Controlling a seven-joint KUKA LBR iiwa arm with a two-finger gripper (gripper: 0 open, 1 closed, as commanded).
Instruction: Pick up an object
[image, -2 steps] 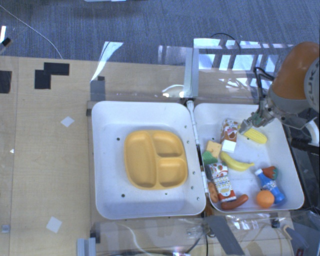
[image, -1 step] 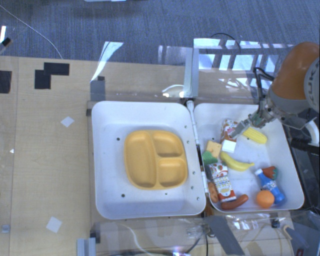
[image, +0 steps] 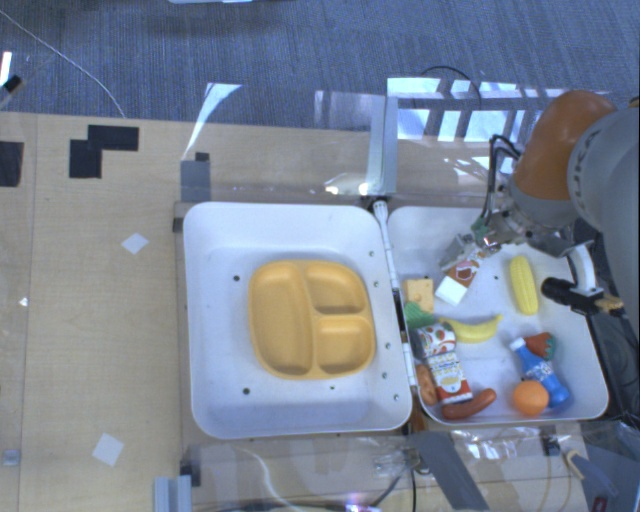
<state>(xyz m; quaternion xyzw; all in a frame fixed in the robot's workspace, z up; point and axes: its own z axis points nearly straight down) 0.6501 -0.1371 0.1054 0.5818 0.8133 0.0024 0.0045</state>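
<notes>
Near the back of the right bin (image: 596, 405), the gripper (image: 478, 243) is down low over a small brown-and-red packet (image: 463, 270), which lies tilted just in front of it, with a white block (image: 452, 291) touching the packet's near edge. Whether the gripper is spread or closed cannot be told from this slanted view, and nothing can be seen clamped in it, so the packet counts as not yet picked up. It looks like the approach or closing step of the grasp: the arm (image: 590, 160) has its wrist bent over the bin's far wall and the tool tip sits at the packet's upper end.

Close by lie a yellow corn cob (image: 523, 283), a banana (image: 476, 328) and a cracker-like square (image: 420, 293). Nearer the front are a red carton (image: 443, 362), a sausage (image: 470, 403), an orange (image: 530, 398) and a blue bottle (image: 541, 371). The left bin (image: 215, 300) holds a yellow divided tray (image: 310, 318), and both bins rest on the wooden bench (image: 90, 350).

The next move, as I judge it, calls for a firm close on the packet and a straight lift; a flat, tilted packet may slide out, and the white block may get nudged along.
</notes>
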